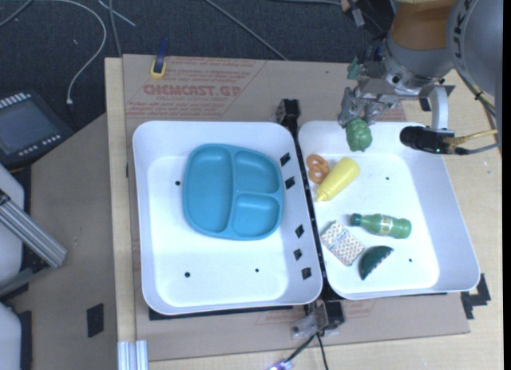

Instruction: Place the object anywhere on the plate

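Note:
A blue divided plate (231, 192) lies in the left white bin (160, 256). Over the back left part of the right bin (439, 232), my gripper (357, 118) hangs from the grey and orange arm. A small green lumpy object (358, 134) is between its fingers, lifted above the bin floor. The gripper is to the right of the plate and farther back, across the divider between the bins.
In the right bin lie a yellow bottle (338, 179), an orange pretzel (318, 166), a green bottle (382, 225), a patterned packet (342, 243) and a dark green wedge (374, 261). Black clips (302, 232) line the divider. Cables run behind the bench.

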`<state>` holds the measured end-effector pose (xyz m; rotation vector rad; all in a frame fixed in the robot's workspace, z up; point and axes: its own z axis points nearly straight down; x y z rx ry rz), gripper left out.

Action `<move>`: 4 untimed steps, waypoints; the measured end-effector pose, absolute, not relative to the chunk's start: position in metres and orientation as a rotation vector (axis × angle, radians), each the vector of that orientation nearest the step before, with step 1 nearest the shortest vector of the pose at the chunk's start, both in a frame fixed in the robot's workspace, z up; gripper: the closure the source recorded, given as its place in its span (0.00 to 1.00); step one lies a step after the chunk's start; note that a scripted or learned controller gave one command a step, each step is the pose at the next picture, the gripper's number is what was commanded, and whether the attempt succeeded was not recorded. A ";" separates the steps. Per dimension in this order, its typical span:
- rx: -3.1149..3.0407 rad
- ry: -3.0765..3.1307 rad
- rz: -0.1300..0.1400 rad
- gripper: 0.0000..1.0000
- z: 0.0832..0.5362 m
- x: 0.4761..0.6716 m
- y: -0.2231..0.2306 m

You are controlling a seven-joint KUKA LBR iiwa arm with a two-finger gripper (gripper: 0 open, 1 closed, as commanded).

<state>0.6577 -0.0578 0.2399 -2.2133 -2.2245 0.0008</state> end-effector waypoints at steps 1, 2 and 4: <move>-2.215 -2.224 0.002 1.00 0.233 0.651 -0.014; -2.211 -2.225 -0.001 1.00 0.237 0.639 0.048; -2.211 -2.225 0.002 1.00 0.237 0.604 0.156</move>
